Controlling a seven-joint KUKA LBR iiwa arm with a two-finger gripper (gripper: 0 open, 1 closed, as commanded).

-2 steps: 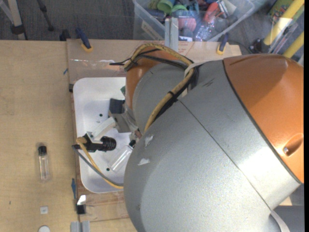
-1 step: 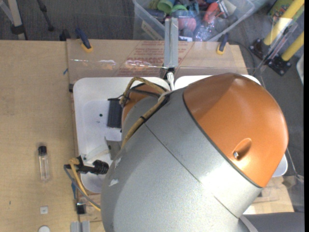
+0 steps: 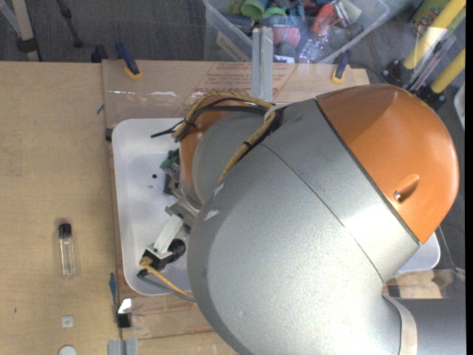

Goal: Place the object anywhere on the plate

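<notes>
In the camera view the grey and orange arm (image 3: 318, 220) leans in from the right and covers most of both bins, leaving only the left strip of the left bin (image 3: 127, 198) bare. The gripper (image 3: 173, 176) sits low at the arm's left edge, over the middle of that bin and close to its floor. It is so tucked under the wrist that I cannot tell whether it is open or closed, or whether anything is in it. The object and the plate are hidden under the arm, so I cannot say where either lies. The bare white floor beside the gripper carries only a couple of small dark specks. Off to the left a small glass vial (image 3: 66, 248) lies on the bench (image 3: 44, 139), well apart from the bin, and a clear box (image 3: 295, 9) of bright odds and ends stands beyond the far edge. My judgement is that the arm is at the low point of a reach into the left bin, either grasping or setting down. The next move calls for a straight lift clear of the bin wall, so that what the gripper carries and where the plate lies can be seen before any sideways travel.
</notes>
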